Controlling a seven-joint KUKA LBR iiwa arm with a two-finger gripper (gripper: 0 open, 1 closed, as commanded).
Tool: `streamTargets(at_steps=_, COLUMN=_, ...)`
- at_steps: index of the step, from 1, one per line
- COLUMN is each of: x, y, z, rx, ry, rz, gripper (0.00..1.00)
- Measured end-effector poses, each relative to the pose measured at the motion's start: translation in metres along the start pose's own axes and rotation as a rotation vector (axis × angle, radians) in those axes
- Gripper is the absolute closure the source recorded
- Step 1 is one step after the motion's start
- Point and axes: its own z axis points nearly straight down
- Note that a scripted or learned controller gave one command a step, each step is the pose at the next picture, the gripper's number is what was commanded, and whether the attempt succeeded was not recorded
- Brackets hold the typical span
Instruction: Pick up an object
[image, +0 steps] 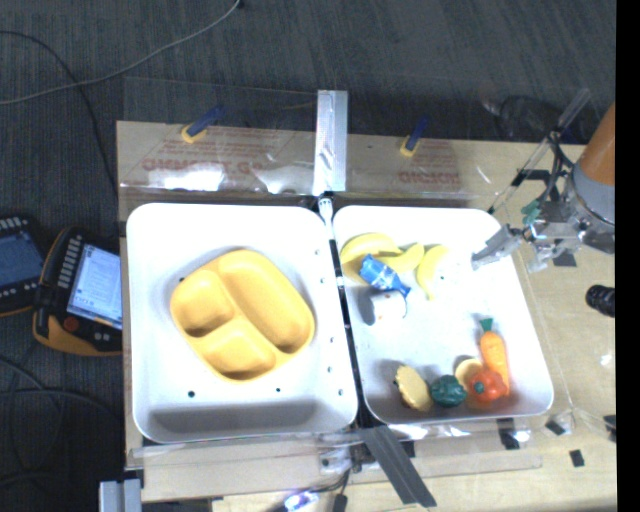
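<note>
From the overhead camera, two shallow white plastic bins sit side by side on the pale wooden bench (560, 330). The left bin (150, 400) holds a yellow plastic divided tray (242, 313) with three compartments, lying at a slant near the bin's centre.

The right bin (530, 330) carries the small toys. Along its far edge lie two yellow plastic bananas — one (362, 246) near the far left corner, the other (427, 266) just to its right — with a small blue-and-white wrapped packet (383, 274) between them, touching or overlapping both. Along the near edge there is a cluster: a yellow lumpy toy (411, 388), a dark green rounded toy (449, 391) just beside it, a red tomato-like toy (486, 388), and an orange plastic carrot with a green top (492, 352) leaning against the red one.

The grey arm (600, 160) with its orange band enters at the upper right. Its gripper (500, 247) hangs over the far right edge of the right bin, well apart from both toy groups, with nothing visibly between its tips; whether it is spread or pressed together I cannot tell.
</note>
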Motion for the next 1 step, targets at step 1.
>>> streamTargets(at_steps=1, x=0.026, y=0.0284, z=0.1621, rx=-0.006, ry=-0.004, rz=-0.093, gripper=0.0)
